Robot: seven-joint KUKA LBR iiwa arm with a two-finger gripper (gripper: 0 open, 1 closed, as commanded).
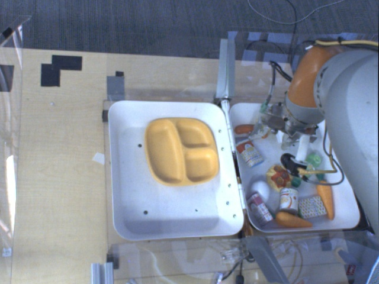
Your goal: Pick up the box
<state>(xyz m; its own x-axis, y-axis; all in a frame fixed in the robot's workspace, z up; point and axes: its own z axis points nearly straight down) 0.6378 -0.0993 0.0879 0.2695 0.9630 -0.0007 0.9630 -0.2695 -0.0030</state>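
Wooden bench (pixel 59 176) carries two bins; gripper (pixel 283 127) hangs over the right bin's (pixel 349 220) clutter near the box (pixel 251 153), grip state unclear

no legible text, labels too small

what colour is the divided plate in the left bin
Yellow-orange all over: the divided plate lies in the left bin, seen clearly in the camera view.
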